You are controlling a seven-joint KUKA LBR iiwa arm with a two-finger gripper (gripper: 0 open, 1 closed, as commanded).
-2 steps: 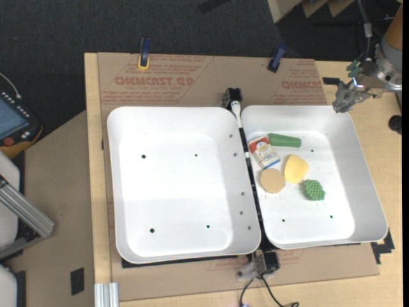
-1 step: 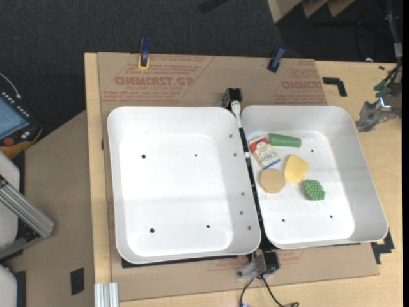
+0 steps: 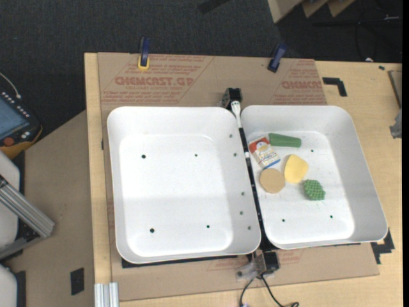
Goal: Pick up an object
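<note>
Currently gripper state cannot be told | right bin [image 3: 358, 171]: green block [image 3: 284, 141] at 12 o'clock of the cluster looks light, stiff | grasp across its narrow sides.

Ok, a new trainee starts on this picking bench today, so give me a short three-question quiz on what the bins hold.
1. True or false: the yellow piece touches the tan disc.
2. Which bin holds all the objects: A) left bin, B) right bin?
3. Fill in: the long green object lies on the ___ side of the red-and-white packet.

Key: 1 true; 2 B; 3 far right.
</note>
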